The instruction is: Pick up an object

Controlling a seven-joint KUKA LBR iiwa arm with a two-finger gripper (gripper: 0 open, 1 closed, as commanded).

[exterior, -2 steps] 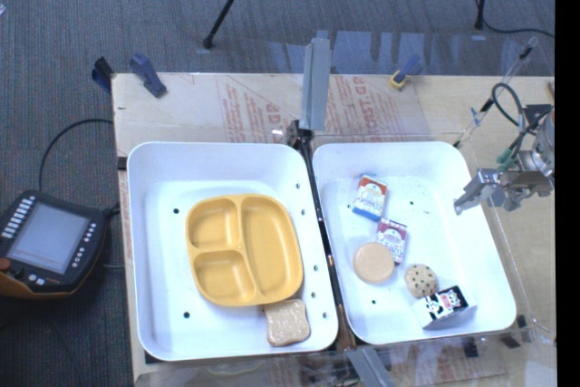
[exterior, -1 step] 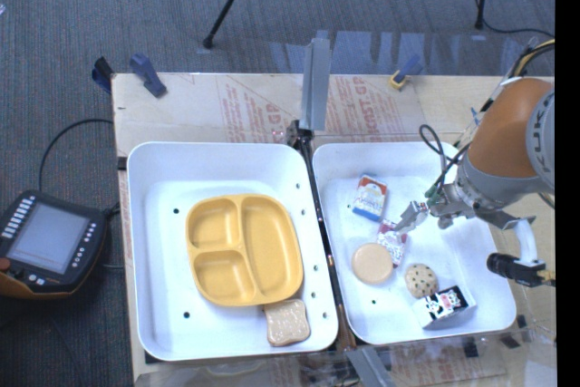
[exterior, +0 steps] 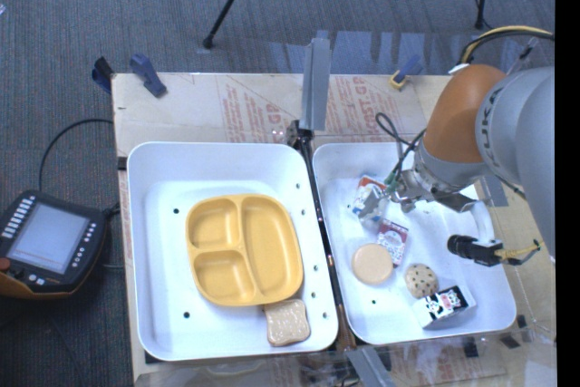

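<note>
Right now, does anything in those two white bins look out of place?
The toast slice lies tucked against the yellow divided tray in the left bin, beside the tray, not in a compartment. Otherwise nothing stands out.

Even, diffuse light fell from overhead, and both white bins [exterior: 145, 195] read bright without blowing out, with only soft, short shadows under the yellow tray [exterior: 243, 247] and along the bins' inner walls. The picture was slightly soft and low in resolution, so print on the small packets [exterior: 391, 240] stayed illegible. The arm [exterior: 494, 127] near the bench's right edge showed a mild sheen on its orange band.
</note>
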